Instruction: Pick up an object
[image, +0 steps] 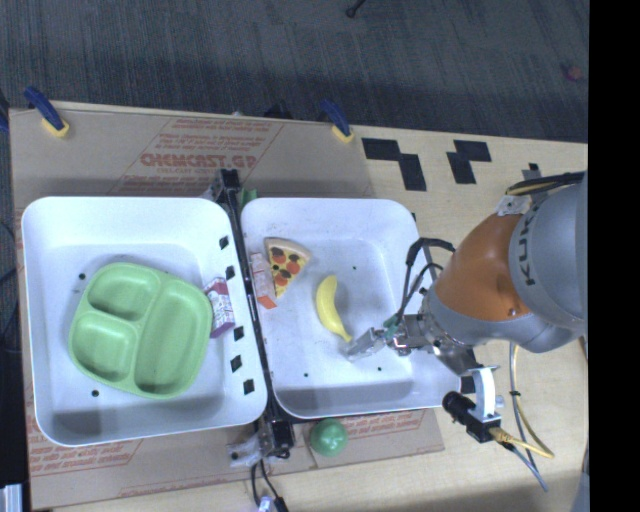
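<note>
Fingers (362, 345) sit low in the right bin (395, 215), near its front right corner, tips just beside the lower end of the banana (330, 306); whether they are spread or closed, cannot tell, too small and blurred. Nothing visibly between them. Banana lies mid-bin, angled toward the front edge. Pizza slice toy (285, 262) near the bin's left wall, toward the back. Left bin (40, 225) carries a green divided plate (140, 330) and a small packet (220, 305) by its right wall. Green ball (327, 436) on the surface outside the bins, at the front edge. Step looks like the approach/reach for the banana, grasp not made. Next move likely needs the fingers centred over the banana's body, then closing.
</note>
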